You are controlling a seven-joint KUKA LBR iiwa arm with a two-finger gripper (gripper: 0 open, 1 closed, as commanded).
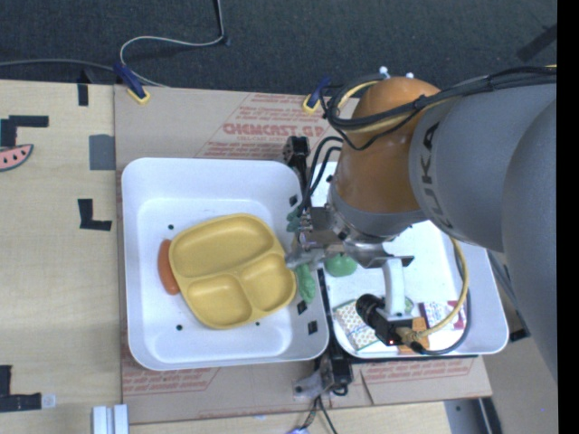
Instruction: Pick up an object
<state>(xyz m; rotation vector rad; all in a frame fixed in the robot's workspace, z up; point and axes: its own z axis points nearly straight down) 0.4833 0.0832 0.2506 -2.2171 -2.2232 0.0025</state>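
A yellow divided plate (231, 269) lies in the left white bin (145, 197), with an orange sausage-shaped item (166, 268) tucked against its left edge. My gripper (306, 250) hangs over the wall between the two bins, just off the plate's right rim. A green object (341, 263) sits right under the wrist, and a second green piece (308, 285) lies by the plate's right corner. I see nothing clearly held. The arm's orange band and grey body hide most of the right bin (484, 333).
A patterned packet (355, 325) and a small colourful wrapper (436, 314) lie at the front of the right bin. Cardboard (253, 129) underlies both bins. Cables run across the dark floor at the back.
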